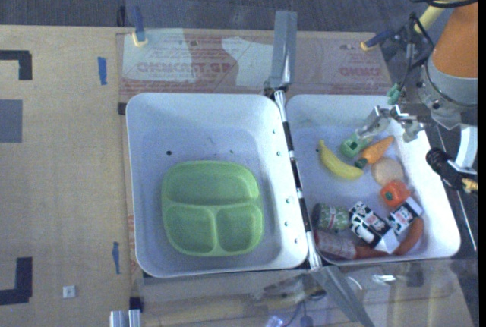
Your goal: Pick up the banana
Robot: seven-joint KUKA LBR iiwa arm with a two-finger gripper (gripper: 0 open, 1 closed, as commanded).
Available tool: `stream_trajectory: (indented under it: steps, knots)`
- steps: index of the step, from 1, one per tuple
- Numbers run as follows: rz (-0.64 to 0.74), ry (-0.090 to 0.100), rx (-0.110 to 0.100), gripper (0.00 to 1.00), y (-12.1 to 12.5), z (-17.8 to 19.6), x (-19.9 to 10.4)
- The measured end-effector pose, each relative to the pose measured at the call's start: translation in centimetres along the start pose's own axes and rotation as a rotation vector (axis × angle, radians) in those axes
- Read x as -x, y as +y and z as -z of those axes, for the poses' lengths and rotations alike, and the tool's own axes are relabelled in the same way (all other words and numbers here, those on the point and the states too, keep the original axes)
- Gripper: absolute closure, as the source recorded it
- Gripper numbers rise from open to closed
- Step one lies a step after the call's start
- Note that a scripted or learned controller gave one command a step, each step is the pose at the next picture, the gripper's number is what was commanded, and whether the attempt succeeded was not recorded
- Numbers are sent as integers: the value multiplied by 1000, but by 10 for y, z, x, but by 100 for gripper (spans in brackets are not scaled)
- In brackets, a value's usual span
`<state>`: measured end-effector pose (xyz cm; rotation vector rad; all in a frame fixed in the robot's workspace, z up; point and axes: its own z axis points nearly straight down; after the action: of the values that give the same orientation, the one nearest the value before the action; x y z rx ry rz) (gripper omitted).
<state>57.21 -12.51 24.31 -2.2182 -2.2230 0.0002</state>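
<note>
On the tabletop sit two white bins side by side; the left bin carries a green divided tray near its middle. The right bin has a clutter of toy food along its near edge, and the banana lies towards its middle, just left of a carrot. The end effector hangs over the right bin's far right corner, apart from the banana, gripping nothing, and I cannot tell how wide it stands.

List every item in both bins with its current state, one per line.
banana: lying loose in the right bin, not gripped
carrot: lying beside the banana
green tray: flat, right side up, in the left bin
gripper: above the right bin, near the carrot
</note>
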Motion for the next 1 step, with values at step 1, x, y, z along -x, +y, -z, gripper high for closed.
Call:
stream_trajectory:
  steps: [1]
  knots:
    - [169,0,2,0,25,-135,-25]
